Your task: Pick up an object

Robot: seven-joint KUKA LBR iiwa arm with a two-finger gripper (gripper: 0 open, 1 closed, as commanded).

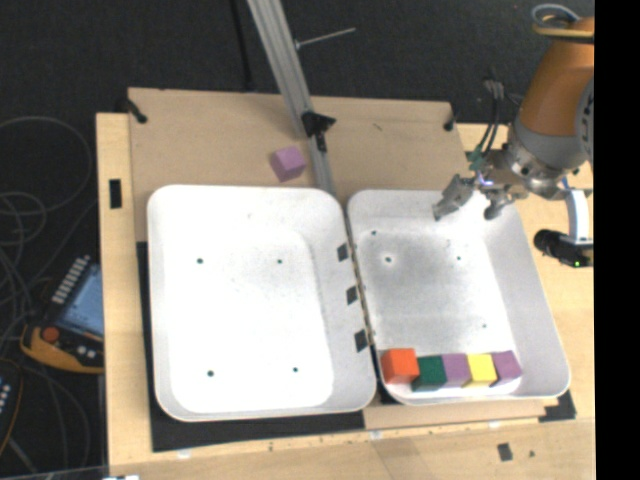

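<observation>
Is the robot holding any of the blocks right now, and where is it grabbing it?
No, it holds nothing. The gripper hangs open over the far end of the right bin, with no block between its fingers. The colored blocks sit in a row at the bin's near edge.

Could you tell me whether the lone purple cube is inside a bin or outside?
Outside: the purple cube sits on the bench, beyond the left bin's far rim.

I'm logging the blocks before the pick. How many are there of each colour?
Orange: 1
Green: 1
Yellow: 1
Purple: 3, two in the right bin's row, one on the bench above the left bin
Total: 6
</observation>
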